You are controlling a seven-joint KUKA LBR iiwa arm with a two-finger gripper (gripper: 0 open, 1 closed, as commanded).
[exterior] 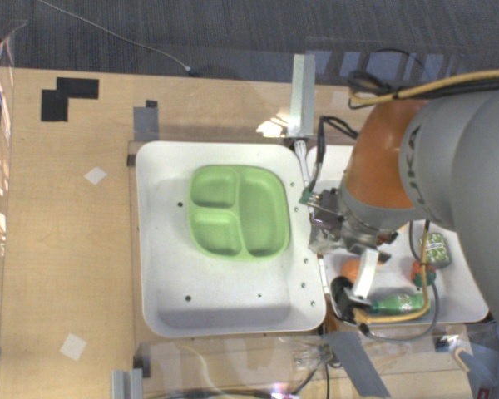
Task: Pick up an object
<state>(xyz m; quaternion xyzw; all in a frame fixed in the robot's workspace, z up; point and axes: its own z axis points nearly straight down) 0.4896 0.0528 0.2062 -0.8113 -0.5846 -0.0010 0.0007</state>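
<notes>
One orange object [349, 268] lies in the right bin [464, 299] just beside the gripper [339, 238]; we cannot tell how wide it stands.

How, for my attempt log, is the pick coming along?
Done: the two-finger gripper is down over the right white bin, beside a small orange object. In hand: nothing visibly held. Left: the grasp and lift. The green divided plastic plate sits in the left white bin, apart from the gripper.
</notes>
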